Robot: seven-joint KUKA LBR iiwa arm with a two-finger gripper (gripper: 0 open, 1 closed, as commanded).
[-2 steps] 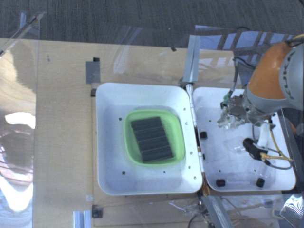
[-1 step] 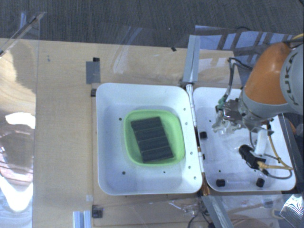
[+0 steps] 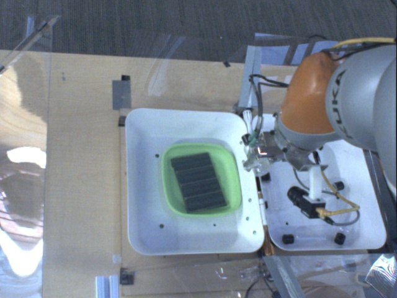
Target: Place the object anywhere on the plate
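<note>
While the dark ridged object (image 3: 198, 182) lies flat inside the green plate (image 3: 169, 166) in the left bin (image 3: 142, 228), the arm (image 3: 338, 98) hangs over the right bin (image 3: 366, 228). Gripper state: cannot tell. Risk: a low sweep leftward could nudge the plate.

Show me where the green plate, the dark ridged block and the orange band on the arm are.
green plate (image 3: 170, 177): camera view, its left rim.
dark ridged block (image 3: 198, 182): camera view, middle of its top.
orange band (image 3: 310, 101): camera view, its rounded side.
</note>
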